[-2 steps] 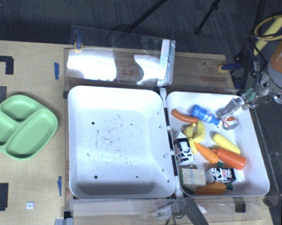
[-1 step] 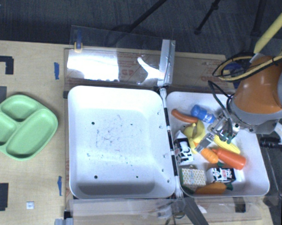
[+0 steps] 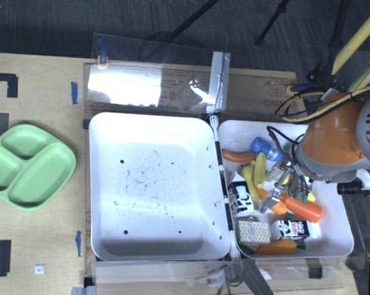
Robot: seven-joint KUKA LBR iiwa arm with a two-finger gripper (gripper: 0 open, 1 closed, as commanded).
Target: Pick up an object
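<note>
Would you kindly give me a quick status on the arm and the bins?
Gripper down in the right bin, among the clutter; grasp unconfirmed. Banana, carrot, blue bottle crowd it closely. Left bin unattended.

The two bins (image 3: 155, 127) are white, the left one faintly speckled with dark marks; the divided plate (image 3: 30, 165) is pale green; the arm's band (image 3: 335, 135) is orange; among the clutter lie a yellow banana (image 3: 255, 171), an orange carrot (image 3: 302, 207), a black-and-white carton (image 3: 291, 228).
</note>
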